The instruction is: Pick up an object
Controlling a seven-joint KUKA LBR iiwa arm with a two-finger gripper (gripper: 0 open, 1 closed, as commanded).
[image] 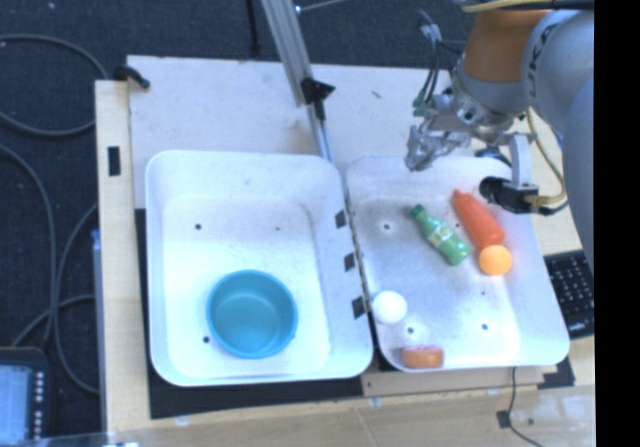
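The gripper (pixel 424 152) hangs over the far edge of the right bin (pixel 520 335), its tip just above the back rim. Nothing lies between its fingers; how far they stand apart cannot be told from this slant. The grey arm (pixel 575 45) with its orange band (pixel 515 20) comes in from the right, over the bench top.

Nearest the gripper, toward the front, lies a green bottle (pixel 440 235), tilted on its side with its cap end pointing to the far left. Just beside it on the right lies an orange carrot-shaped toy (pixel 477 218), also slanted, and at that toy's near end sits a small orange ball (pixel 494 260), touching or nearly touching it. These three crowd the right middle of the bin, leaving little room between them. A white ball (pixel 389 307) rests well apart from them, close against the bin's left wall. An orange and tan piece (pixel 422 357), too small to identify, lies at the front rim. The middle of the bin floor between the white ball and the bottle is bare, as is the front right corner.

The left bin (pixel 180 185) holds a blue bowl (pixel 252 313) in its front half, upright, clear of every wall. A metal pole (pixel 285 30) slants up from the back where the two bins meet. Black cables (pixel 40 125) trail over the dark floor on the left.
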